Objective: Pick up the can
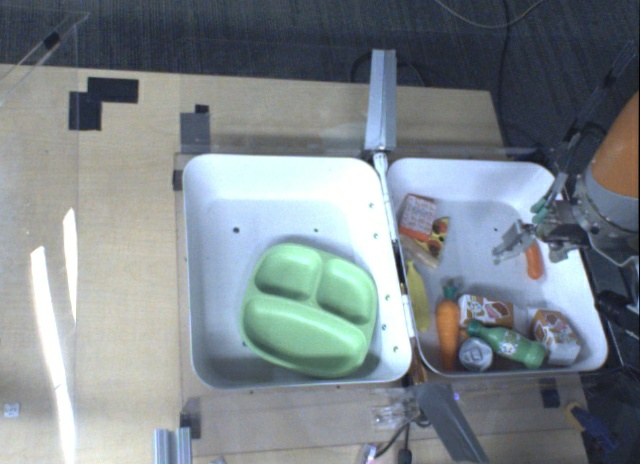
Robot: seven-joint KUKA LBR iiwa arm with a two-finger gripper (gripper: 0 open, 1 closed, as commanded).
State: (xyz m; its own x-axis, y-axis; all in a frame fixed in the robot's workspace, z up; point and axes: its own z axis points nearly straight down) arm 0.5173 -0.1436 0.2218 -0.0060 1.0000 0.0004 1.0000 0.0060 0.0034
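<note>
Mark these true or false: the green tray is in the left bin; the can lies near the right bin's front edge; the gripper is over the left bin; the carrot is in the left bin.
1. The green tray sits in the left bin. True.
2. The can lies near the right bin's front edge. True.
3. The gripper is over the left bin. False: it is over the right bin.
4. The carrot is in the left bin. False: it is in the right bin, beside the can.
</note>
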